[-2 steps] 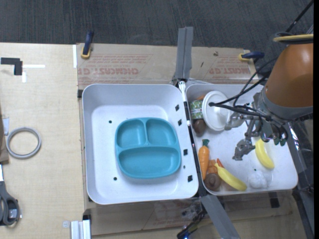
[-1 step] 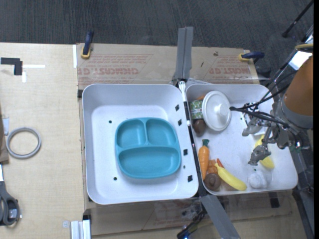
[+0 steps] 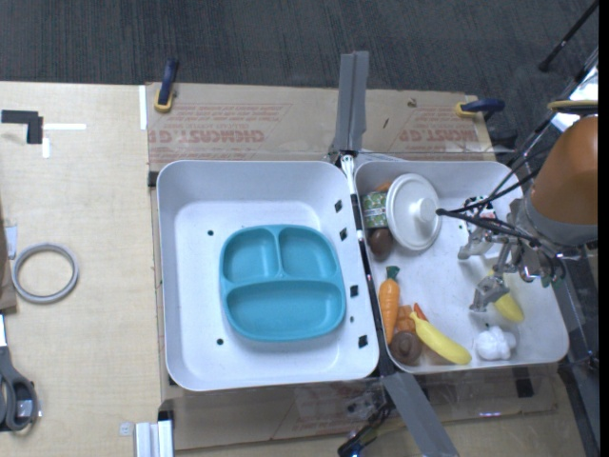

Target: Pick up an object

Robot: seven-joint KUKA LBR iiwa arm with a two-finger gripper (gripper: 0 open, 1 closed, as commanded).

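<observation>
While fingers [image 3: 493, 291] hover, banana [image 3: 440, 341] lies diagonal, lower-right.

the arm [image 3: 569, 184] carries a rounded orange band above a grey wrist section. thin black cables run from the wrist area toward the bin and up to the right. the gripper [image 3: 487, 293] is a bare metal assembly, silver-grey, with slender linkages and small bracket parts.

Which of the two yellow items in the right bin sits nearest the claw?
The small yellow piece, right beside the claw near the bin's right side. The banana lies farther off, by the carrot.
</observation>
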